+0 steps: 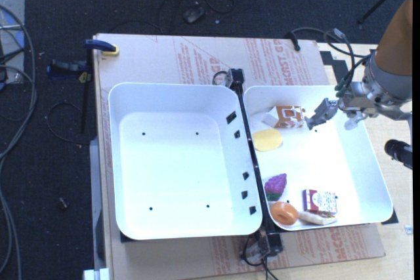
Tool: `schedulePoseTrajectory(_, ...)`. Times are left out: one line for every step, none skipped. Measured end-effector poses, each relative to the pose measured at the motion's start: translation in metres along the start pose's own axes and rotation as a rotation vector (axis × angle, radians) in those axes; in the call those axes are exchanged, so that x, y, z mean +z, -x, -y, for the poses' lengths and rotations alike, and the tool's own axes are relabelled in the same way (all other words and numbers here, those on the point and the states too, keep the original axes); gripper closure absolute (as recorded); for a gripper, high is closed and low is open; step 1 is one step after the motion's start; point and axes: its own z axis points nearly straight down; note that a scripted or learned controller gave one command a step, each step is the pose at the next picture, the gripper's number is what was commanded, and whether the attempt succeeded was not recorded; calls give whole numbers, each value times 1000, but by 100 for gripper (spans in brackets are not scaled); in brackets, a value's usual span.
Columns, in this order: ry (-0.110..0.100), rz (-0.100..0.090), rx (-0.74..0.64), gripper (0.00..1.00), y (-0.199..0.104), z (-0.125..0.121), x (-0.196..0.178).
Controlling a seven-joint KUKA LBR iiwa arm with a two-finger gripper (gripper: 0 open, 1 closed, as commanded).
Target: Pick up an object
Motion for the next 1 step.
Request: schedulePoseTrajectory(3,1,0,0,5,-7,-33)
